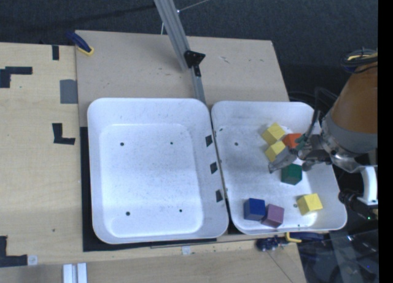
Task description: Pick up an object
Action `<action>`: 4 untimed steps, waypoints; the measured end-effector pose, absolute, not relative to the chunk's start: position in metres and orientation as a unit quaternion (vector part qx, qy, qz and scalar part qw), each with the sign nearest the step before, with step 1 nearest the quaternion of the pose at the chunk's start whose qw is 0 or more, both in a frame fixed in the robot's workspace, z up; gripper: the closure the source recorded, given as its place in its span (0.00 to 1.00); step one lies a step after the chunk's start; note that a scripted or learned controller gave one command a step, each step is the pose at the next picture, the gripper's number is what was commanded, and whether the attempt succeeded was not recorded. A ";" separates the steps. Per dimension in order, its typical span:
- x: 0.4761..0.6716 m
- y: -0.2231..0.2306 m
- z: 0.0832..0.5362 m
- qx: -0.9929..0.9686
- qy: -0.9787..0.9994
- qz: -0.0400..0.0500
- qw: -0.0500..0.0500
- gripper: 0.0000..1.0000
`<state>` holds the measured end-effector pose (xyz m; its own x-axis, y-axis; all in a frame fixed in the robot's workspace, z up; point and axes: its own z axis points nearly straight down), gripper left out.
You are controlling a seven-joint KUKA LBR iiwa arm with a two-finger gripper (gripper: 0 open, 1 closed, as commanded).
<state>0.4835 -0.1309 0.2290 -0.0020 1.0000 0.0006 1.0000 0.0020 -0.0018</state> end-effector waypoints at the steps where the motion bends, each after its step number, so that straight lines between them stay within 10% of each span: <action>1: 0.483 -0.131 0.229 -0.706 -0.708 0.001 0.001 0.00; 4: 0.487 -0.138 0.090 -0.707 -0.707 0.001 0.001 0.00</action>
<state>0.4867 -0.1378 0.0903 -0.0011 1.0000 -0.0003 1.0000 0.0011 -0.0036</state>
